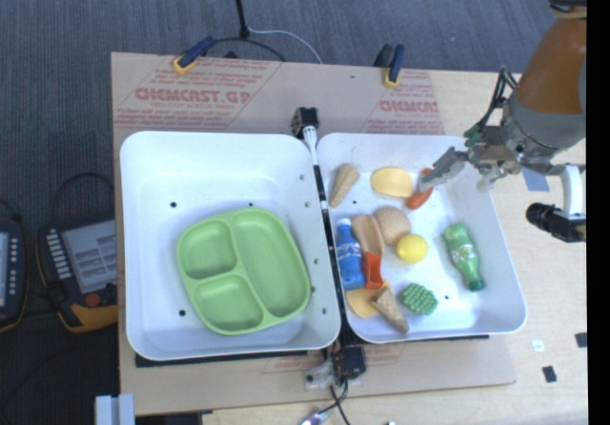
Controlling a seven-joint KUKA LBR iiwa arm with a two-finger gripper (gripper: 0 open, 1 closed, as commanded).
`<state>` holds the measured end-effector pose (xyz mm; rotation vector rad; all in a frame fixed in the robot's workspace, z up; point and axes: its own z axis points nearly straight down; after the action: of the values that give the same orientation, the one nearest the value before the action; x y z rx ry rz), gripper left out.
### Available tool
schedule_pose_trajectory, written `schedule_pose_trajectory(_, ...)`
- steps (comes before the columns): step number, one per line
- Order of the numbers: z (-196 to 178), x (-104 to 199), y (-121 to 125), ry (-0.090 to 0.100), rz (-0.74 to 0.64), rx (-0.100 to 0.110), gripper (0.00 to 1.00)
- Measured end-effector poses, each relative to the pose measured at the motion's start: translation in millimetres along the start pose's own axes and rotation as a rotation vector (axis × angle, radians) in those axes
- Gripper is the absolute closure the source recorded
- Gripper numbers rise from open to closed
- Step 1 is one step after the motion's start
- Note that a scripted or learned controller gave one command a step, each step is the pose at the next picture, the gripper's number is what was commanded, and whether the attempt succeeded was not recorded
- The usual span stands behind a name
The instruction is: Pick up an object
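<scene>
Orange-red, small, pepper-like toy (422, 194) lying near the right bin's (505, 252) far edge, beside a yellow lemon slice (392, 181) — seemingly pinched at the gripper (431, 182), though fingers too blurred for telling how far apart. Judging the step as grasping, lifting straight up coming next. Nearby: glossy green bottle (463, 256), round lemon (412, 248), bumpy green piece (417, 298); smooth green divided plate (243, 270) sitting in the left bin (152, 175).
</scene>
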<state>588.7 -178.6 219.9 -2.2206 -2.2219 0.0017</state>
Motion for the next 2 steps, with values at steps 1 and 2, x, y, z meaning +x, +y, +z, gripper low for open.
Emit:
schedule_pose_trajectory(1,119.2,-26.2,-51.2,0.001,-0.019,-0.002,0.00)
schedule_pose_trajectory(2,110.3,-26.5,-51.7,0.001,-0.018,0.000,1.00)
